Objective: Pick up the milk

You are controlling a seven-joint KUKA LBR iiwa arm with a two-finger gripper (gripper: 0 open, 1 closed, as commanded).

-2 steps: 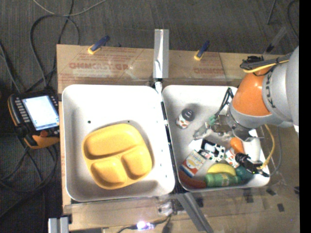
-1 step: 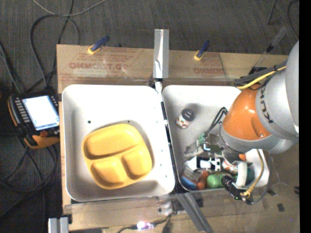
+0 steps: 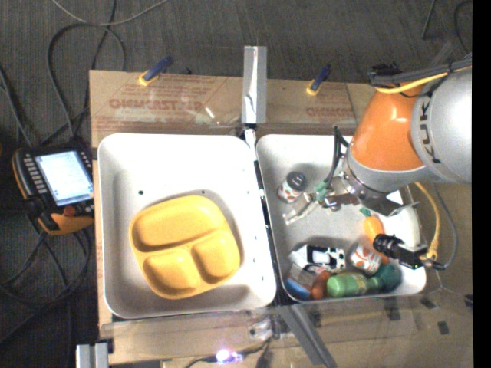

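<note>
The left bin (image 3: pixel 115 205) holds a single yellow tray (image 3: pixel 186 245) with three compartments, lying slightly turned near the bin's middle. To its left, off the bench, a handheld pendant (image 3: pixel 57 179) with a lit screen sits on the floor.

In the right bin (image 3: pixel 276 159), a small can (image 3: pixel 292 184) with a grey top sits toward the far left. Along the near wall things crowd together: a blue item (image 3: pixel 298 287) in the corner, the black-and-white milk (image 3: pixel 326 256) carton lying on its side just above it, a green bottle (image 3: pixel 354 284) lying flat to the right, and a red-and-orange piece (image 3: pixel 367 255) touching that bottle.

The arm (image 3: pixel 399 136) leans in from the right, its orange band over the bin's far right part. The gripper (image 3: pixel 303 208) points leftward, just beside the can and above the milk, apart from it. Its slim metal fingers (image 3: pixel 294 212) are spread narrowly, with nothing between them.
</note>
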